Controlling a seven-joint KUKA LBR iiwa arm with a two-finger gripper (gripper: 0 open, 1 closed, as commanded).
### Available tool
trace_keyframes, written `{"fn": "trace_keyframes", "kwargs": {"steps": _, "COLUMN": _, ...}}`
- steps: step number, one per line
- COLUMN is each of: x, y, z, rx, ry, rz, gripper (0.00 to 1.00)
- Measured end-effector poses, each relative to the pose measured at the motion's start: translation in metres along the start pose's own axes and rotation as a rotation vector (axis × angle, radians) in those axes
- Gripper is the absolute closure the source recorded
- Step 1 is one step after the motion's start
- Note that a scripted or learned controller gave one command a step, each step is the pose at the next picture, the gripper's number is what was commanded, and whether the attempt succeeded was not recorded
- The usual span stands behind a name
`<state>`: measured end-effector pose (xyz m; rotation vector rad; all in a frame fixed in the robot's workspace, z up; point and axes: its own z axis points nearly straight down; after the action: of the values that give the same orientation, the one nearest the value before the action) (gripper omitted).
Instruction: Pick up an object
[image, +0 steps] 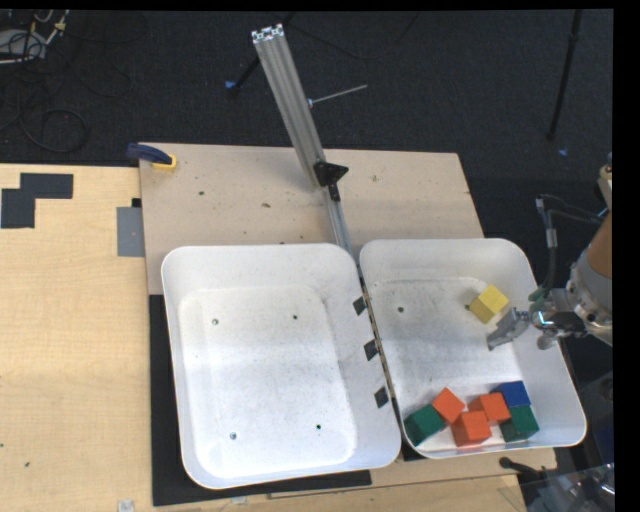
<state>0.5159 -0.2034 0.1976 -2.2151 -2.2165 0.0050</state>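
1. Camera view: a wooden bench (300, 195) on dark floor bears a left bin (265, 365) and a right bin (470, 265).
2. A yellow block (489, 304) lies in the right bin, apart from clustered blocks (475, 412).
3. The gripper (527, 331) hangs open just beside it, holding nothing.

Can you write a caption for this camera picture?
Gripper hovers beside yellow block in the right bin.

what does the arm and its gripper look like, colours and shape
The gripper is small, made of grey metal, with a teal-green patch near its base. Behind it, a pale grey wrist section and an orange-tan band of the arm enter at the right edge. A thin dark cable stands beside it.
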Motion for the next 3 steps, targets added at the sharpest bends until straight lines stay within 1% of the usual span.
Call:
{"fn": "trace_keyframes", "kwargs": {"steps": 1, "x": -0.001, "y": 0.001, "z": -0.002, "rx": -0.005, "ry": -0.001, "rz": 0.002, "gripper": 0.0}}
{"fn": "trace_keyframes", "kwargs": {"steps": 2, "x": 0.008, "y": 0.002, "z": 0.046, "rx": 0.0, "ry": 0.0, "rz": 0.002, "gripper": 0.0}}
{"fn": "trace_keyframes", "kwargs": {"steps": 3, "x": 0.01, "y": -0.009, "z": 0.105, "rx": 0.001, "ry": 0.0, "rz": 0.002, "gripper": 0.0}}
